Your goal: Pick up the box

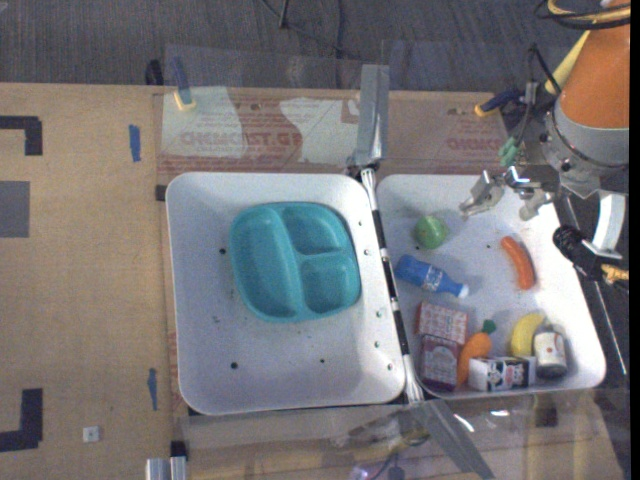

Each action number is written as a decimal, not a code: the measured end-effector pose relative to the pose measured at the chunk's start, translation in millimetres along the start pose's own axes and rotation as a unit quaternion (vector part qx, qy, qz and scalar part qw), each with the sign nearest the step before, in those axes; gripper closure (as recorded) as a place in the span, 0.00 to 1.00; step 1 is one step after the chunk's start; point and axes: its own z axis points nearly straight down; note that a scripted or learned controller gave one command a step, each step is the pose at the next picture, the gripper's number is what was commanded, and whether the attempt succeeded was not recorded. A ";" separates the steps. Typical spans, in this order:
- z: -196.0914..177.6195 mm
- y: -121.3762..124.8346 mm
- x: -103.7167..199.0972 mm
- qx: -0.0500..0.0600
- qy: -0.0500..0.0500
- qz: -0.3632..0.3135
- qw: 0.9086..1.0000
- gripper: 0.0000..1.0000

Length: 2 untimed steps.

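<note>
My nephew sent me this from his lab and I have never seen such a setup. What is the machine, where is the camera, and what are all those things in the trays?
The picture comes from one camera fixed above a bench, looking down at a slant. The grey and orange shape at the right is a robot arm; at its end is a two-finger gripper, hovering over the upper part of the right bin. It holds nothing.

The left bin holds a teal divided plate. The right bin holds toy groceries: a green ball-like fruit, a blue bottle, a sausage, a patterned box, a carrot, a banana, a small carton and a small dark-capped bottle. The arm's job is to pick up the box.
</note>
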 end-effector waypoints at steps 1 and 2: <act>-69.5 32.1 44.5 -0.002 -0.001 0.029 1.000 0.00; 92.0 -38.5 63.9 0.000 0.000 0.125 0.992 0.00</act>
